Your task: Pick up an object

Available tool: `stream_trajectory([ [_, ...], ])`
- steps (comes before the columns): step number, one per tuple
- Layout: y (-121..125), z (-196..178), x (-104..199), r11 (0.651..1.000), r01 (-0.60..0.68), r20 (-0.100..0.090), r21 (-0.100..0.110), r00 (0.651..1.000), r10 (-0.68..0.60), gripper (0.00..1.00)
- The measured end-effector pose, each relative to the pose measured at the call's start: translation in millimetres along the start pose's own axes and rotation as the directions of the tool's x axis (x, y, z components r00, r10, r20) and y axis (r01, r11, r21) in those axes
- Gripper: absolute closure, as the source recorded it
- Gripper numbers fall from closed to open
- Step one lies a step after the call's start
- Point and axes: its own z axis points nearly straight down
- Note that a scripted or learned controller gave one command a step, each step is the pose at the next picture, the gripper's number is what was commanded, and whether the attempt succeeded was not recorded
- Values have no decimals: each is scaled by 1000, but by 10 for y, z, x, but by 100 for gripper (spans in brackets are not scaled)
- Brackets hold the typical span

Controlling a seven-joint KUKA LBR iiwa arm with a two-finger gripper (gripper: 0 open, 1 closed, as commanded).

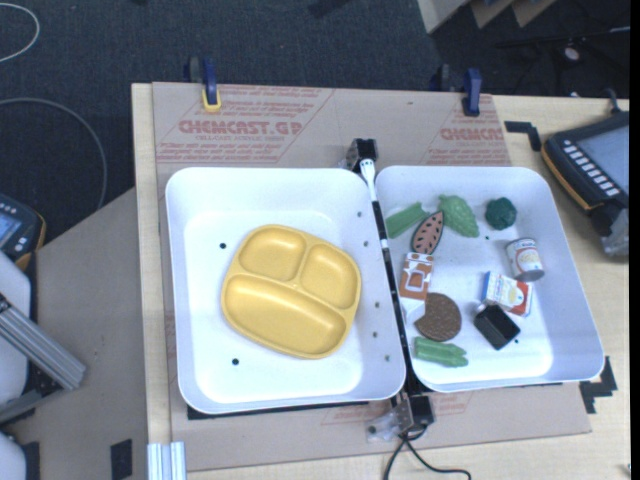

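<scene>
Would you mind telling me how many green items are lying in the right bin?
4. A pale green piece at upper left, a leafy one beside it, a dark green ball at upper right, and a green pod at the bottom edge.

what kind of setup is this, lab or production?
Most likely a robotics lab bench, not production: two shallow white bins side by side on a clamped cardboard sheet, small toy food pieces beside a yellow divided plastic plate, loose cables on dark carpet.
</scene>
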Motion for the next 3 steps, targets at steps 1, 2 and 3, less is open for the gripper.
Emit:
stream_trajectory([
  [1, 8, -103, -4, 1000, 1, 2, -3, 1000, -1, 100],
  [2, 17, -206, -8, 1000, 2, 4, -6, 1000, -2, 100],
  [3, 25, -311, -12, 1000, 2, 7, -10, 1000, -2, 100],
])
